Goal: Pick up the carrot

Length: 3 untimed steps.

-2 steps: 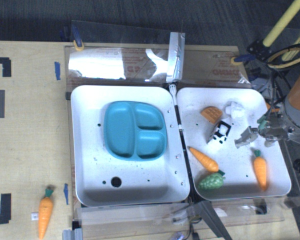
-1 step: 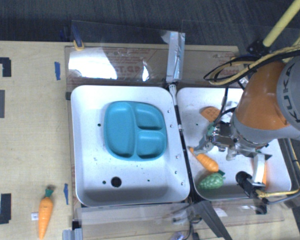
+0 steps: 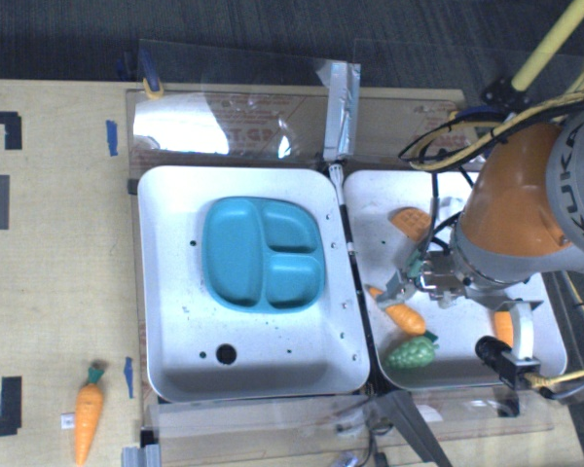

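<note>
Carrot (image 3: pixel 405 317): in the right bin (image 3: pixel 550 363), just below the gripper, lying flat. Its long axis runs at a slant, from upper left down to lower right. Which end is the tip I cannot tell from here.

Gripper (image 3: pixel 412 278): hangs low over the right bin, just above the carrot, pointing left from the arm (image 3: pixel 514 207). The metal fingers sit close to the carrot's upper end, but how far apart they stand I cannot tell, and I see nothing clearly caught between them.

Green piece (image 3: pixel 411 352): a knobbly green toy, just below the carrot and touching or nearly touching its lower end, further from the gripper.

Orange bit (image 3: pixel 374 291): a small orange scrap just left of the gripper, near the bin's left wall.

Waffle-like piece (image 3: pixel 410 222): orange-brown, flat, above the gripper toward the bin's far side, well apart from the carrot.

Orange piece (image 3: pixel 504 327): right of the gripper, partly under the arm, beside a black and white part (image 3: pixel 502 351) by the near right corner.

Left bin (image 3: pixel 165 261): across the divider, left of the gripper; holds a blue divided plate (image 3: pixel 263 253).

Second carrot (image 3: pixel 88 409): far to the left on the bench, outside both bins, leaf end up, standing nearly upright in the view.

Cables (image 3: pixel 467 125): yellow and black, looped above the arm.
</note>
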{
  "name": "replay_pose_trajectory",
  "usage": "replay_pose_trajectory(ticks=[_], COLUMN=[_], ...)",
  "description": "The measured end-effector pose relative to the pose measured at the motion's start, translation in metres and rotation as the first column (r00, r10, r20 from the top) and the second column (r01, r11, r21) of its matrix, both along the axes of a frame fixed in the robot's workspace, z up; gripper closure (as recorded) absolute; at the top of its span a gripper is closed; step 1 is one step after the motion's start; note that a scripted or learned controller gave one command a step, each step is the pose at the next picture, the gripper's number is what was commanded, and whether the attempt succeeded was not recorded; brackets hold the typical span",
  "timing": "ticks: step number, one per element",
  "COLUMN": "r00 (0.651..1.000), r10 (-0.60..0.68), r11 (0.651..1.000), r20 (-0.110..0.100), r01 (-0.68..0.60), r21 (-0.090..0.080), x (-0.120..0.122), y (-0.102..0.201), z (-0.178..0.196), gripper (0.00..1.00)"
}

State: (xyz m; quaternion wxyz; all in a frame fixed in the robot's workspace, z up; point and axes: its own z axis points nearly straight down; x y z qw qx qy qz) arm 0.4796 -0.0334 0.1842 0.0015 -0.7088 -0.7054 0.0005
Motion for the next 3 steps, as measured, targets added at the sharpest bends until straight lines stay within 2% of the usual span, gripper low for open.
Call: replay_pose_trajectory(ticks=[1, 2, 3], r00=[0.999, 0.999, 0.992], r10=[0.048, 0.046, -0.125], r11=[0.999, 0.999, 0.992], r20=[0.01, 0.015, 0.003], r01=[-0.048, -0.046, 0.125], r21=[-0.003, -0.004, -0.002], x=[0.039, 0.04, 0.058], y=[-0.06, -0.06, -0.089], z=[-0.097, -0.085, -0.062], gripper=[0.0, 1.0, 1.0])
